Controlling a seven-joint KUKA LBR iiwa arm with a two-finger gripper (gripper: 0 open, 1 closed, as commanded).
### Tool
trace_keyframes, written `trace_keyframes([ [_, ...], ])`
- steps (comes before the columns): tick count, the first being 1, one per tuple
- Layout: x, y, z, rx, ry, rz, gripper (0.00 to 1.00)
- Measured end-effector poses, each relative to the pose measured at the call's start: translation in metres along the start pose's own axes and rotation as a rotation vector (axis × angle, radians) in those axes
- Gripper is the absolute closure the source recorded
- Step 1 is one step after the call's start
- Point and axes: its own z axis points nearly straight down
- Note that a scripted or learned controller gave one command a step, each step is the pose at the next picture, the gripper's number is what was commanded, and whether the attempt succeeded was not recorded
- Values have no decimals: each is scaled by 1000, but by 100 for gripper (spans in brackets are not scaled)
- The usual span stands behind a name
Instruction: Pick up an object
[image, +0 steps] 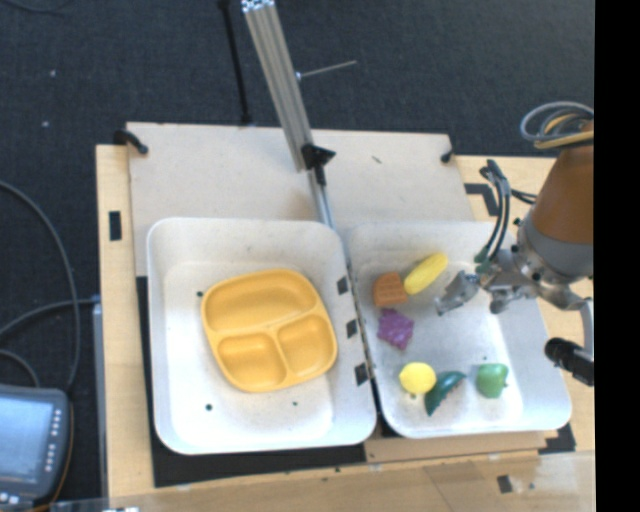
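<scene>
Two white bins are seen side by side on the bench; the left bin carries a yellow tray with three compartments, set slightly askew near its middle; nothing is seen lying in the compartments

The right bin carries six small things; a yellow corn is lying tilted in the upper part, just beside a brown block to its lower left; whether the two are touching cannot be told; a purple piece is lying just below the block; a lemon is found nearer the front edge, with a dark green piece close on its right, seemingly touching it; a green apple is set a little further right, apart from the dark piece

The arm is reaching in from the right, its orange band visible above the grey wrist; the end effector is placed over the right bin, just right of the corn and pointing left toward it; nothing is seen between its fingers; whether they are parted or closed cannot be told, the parts being small and blurred; the corn and the block are the nearest things to it, while the lemon, the dark piece and the apple are lying below it, well apart

A slanted metal post is rising from behind the bins
</scene>
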Motion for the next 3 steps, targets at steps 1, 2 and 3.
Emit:
trace_keyframes([
  [1, 0, 0, 0, 0, 0, 2, 0],
  [2, -6, 4, 60, 6, -1, 4, 0],
  [3, -3, 3, 123, 7, -1, 4, 0],
])
